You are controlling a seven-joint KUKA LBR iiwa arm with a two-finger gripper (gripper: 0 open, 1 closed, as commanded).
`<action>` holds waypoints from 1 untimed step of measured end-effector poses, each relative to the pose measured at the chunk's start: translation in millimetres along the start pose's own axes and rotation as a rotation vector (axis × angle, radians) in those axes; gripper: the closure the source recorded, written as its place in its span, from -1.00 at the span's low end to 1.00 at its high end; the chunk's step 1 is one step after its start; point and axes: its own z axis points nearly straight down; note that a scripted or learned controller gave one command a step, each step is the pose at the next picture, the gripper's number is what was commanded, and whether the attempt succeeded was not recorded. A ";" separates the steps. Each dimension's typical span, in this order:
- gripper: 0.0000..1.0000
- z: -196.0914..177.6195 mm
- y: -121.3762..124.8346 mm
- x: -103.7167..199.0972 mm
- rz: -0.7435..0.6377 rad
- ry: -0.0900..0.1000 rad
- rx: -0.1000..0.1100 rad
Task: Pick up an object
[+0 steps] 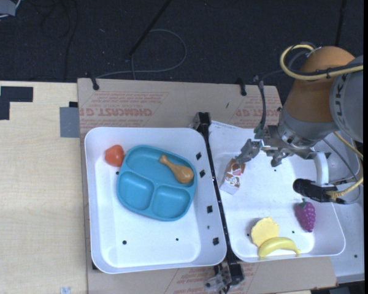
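Carton (233,176), a small juice-box-like pack, looks like the likeliest pick target; it is lying in the right bin (331,250) close to that bin's left wall, tilted, with the gripper (265,151) hanging just above and to the right of it. Jaws are standing spread wide, one finger reaching toward the carton's top end, the other finger pointing down over bare bin floor; nothing is sitting between them. So, as a judgement, the pick is not yet done: approach is looking roughly lined up, but closing, gripping and lifting are all still left. Whether the near finger is touching the carton is too close to call.

Counting left to right. Left bin (141,259): one orange-red ball (114,155) sitting near the upper-left corner, one blue divided plate (154,185) lying in the middle, one toy drumstick (176,168) resting in the plate's upper compartment. Right bin: one carton by the left wall, one yellow round piece (265,229) and one banana (278,245) sitting together near the lower edge, touching or nearly so, one purple grape bunch (305,215) near the right wall. Two bins, seven loose things total.
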 end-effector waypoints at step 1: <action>-1.00 43.8 2.0 0.3 0.001 0.000 0.004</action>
